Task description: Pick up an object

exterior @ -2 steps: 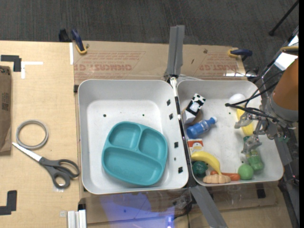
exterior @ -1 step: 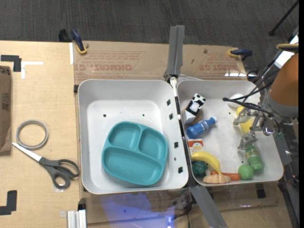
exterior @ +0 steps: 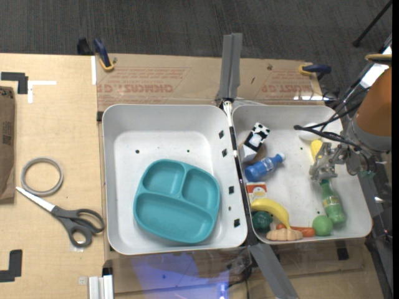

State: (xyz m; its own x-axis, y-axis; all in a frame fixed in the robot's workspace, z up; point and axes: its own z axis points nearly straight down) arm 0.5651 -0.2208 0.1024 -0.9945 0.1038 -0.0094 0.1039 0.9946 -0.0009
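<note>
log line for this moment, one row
arm: over right bin | gripper: above green bottle | held: nothing seen | left bin: teal plate | task: not done

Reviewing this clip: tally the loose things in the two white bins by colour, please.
Teal: 1, divided plate
Blue: 1, bottle
Yellow: 2, banana, small piece
Green: 3, bottle, ball, dark round item
Black-and-white: 1, toy
Orange: 1, carrot-like piece
Tan: 1, piece
Total: 10
</note>
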